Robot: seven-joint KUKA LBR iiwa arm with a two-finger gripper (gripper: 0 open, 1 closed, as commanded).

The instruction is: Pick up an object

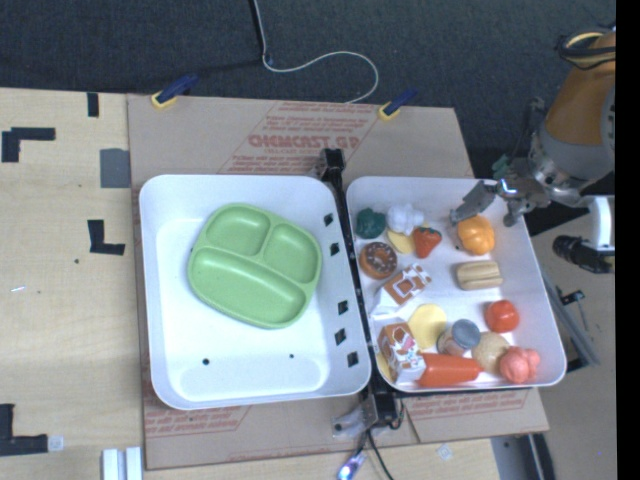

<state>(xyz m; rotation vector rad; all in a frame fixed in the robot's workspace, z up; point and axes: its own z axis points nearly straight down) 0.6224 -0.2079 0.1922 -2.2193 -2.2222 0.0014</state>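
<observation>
Orange (pixel 476 236) lies in the right bin (pixel 548 298), upper right of the frame, with the tool (pixel 495 203) spread open and empty just above it, so the approach looks underway and the next move calls for lowering and clenching.

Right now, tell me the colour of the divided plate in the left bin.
Light green; the divided plate shows plainly in the camera view.

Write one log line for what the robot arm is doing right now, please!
stage: reaching | end effector: open, above right bin, nothing held | nearest: orange toy fruit | left bin: green divided plate
</observation>
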